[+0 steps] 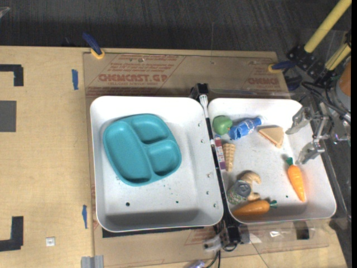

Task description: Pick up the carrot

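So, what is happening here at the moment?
A robot arm reaches in from the right over the right bin. Its gripper hovers near that bin's right side, just above a carrot that lies on the bin floor, not yet picked up. A second carrot lies at the bin's front edge among other toy food. The left bin holds a teal divided plate.

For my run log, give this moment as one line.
gripper: open, above right bin | orange toy carrot: lying in bin, ungrasped | grasp: pending
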`<state>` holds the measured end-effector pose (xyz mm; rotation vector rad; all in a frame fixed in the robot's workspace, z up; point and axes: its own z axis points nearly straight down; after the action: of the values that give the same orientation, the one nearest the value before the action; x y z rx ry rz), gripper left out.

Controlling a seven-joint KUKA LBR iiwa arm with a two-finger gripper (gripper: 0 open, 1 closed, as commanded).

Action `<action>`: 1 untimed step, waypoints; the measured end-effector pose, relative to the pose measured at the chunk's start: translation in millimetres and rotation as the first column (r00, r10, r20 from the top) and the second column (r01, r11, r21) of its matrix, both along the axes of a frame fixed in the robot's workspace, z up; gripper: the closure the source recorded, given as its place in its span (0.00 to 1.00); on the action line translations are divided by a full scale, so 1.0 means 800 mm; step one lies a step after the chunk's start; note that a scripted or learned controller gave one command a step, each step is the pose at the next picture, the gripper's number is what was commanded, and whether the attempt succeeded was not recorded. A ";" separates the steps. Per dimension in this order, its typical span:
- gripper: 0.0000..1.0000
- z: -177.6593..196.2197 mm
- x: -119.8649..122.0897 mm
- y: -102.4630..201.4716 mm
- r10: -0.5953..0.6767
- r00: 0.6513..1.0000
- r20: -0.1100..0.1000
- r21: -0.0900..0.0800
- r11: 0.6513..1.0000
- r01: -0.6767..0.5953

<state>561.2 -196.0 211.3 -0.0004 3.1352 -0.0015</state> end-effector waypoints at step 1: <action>0.00 -0.137 -0.025 -0.031 -0.131 0.991 0.003 0.000 0.991 0.131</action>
<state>541.4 -221.1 101.3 0.2047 3.1257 -0.0029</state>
